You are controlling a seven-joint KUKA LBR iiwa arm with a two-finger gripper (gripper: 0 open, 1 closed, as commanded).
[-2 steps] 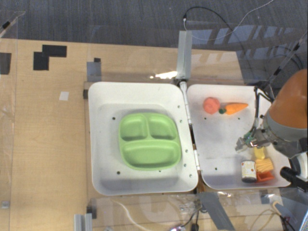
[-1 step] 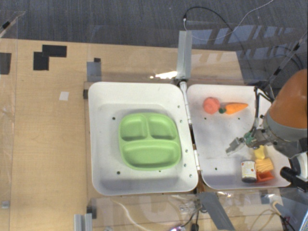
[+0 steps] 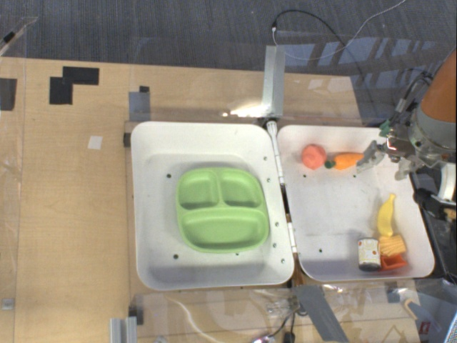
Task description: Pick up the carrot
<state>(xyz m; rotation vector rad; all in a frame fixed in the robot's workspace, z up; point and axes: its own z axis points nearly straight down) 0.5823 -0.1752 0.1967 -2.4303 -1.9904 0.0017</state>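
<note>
**Q:** Nearest the camera, what is lying at the front edge of the right bin [image 3: 314,259]?

**A:** Three items are sitting together in its front right corner: a small can [image 3: 368,254], a ridged yellow-and-orange piece [image 3: 392,252] just beside it, and a banana [image 3: 386,214] standing just behind them, running toward the back edge.

**Q:** Where is the carrot [image 3: 347,161] resting?

**A:** It is lying on the floor of the right bin near the back edge, its green end pointing left. A pink round fruit [image 3: 313,156] is sitting just beside that green end.

**Q:** What is the gripper [image 3: 372,156] doing?

**A:** It is reaching in from the right edge of the bin, with its fingertips hovering at the right end of the carrot. Whether the fingers are spread or closed cannot be told, and the carrot is not visibly sitting between them.

**Q:** And the left bin [image 3: 153,191]?

**A:** It is carrying a green divided plate [image 3: 222,209] at its centre, two small compartments facing the back edge and one long compartment facing the front.
</note>
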